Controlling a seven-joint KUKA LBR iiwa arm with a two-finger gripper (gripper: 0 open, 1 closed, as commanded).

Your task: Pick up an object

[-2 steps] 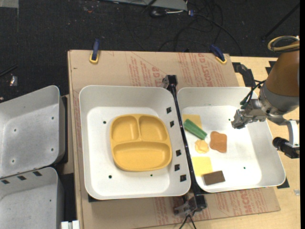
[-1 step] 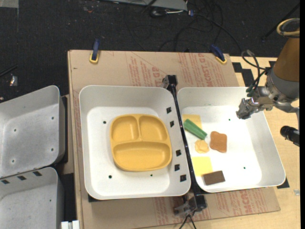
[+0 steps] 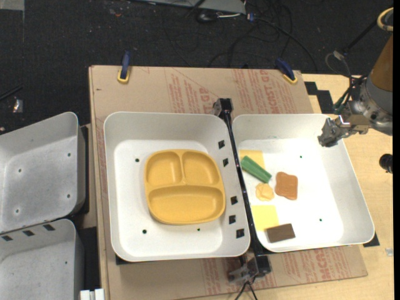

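The right bin holds several small food pieces: a green block, an orange-brown piece, a pale round piece, two flat yellow squares, and a dark brown block. My gripper hangs over the bin's upper right part, well to the right of and above these pieces. Nothing shows between its fingers.
The left bin holds a yellow divided tray. A black divider runs between the two bins. The cardboard bench top carries both bins, with clamps at its far edge. Grey lids lie at the far left.
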